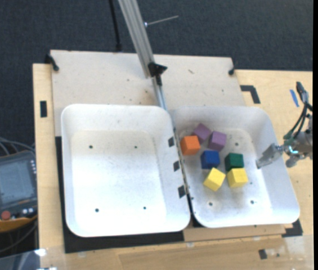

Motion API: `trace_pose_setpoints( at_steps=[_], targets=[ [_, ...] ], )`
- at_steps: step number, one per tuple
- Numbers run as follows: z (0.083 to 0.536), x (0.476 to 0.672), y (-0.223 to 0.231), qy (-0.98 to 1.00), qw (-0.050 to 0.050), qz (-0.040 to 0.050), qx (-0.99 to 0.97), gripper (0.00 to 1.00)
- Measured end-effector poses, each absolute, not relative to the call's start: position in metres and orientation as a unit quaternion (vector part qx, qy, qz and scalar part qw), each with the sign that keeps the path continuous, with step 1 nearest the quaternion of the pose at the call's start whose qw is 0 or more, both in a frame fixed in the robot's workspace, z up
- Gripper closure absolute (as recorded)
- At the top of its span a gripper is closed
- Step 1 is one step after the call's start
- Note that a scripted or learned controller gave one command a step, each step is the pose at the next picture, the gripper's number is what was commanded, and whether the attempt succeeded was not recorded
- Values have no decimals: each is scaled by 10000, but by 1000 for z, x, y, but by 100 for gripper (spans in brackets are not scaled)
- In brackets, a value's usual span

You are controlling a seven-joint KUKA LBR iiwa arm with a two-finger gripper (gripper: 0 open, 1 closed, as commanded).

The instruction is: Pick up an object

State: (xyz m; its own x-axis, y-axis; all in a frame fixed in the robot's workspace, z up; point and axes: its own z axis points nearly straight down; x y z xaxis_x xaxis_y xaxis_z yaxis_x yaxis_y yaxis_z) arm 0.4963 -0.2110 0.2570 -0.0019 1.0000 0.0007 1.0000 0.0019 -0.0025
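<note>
fixed overhead cam, slanted, both bins (66,117)

White bins (119,114) — cubes orange (190,144), blue (210,159), green (234,161), purple (218,140), yellow (214,179).

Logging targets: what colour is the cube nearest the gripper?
Green cube, beside the gripper, seen in the camera view.

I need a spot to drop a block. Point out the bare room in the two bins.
The left white bin has a bare floor from wall to wall. In the right white bin, the front strip below the two yellow cubes is free. Its middle is crowded: orange, two purple, blue and green cubes cluster there.
</note>
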Motion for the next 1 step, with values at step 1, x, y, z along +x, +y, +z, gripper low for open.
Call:
trace_pose_setpoints(
  at_steps=[1],
  targets=[
    [259,497,-211,-7077,-11,-6,-7065,0]
  ],
)
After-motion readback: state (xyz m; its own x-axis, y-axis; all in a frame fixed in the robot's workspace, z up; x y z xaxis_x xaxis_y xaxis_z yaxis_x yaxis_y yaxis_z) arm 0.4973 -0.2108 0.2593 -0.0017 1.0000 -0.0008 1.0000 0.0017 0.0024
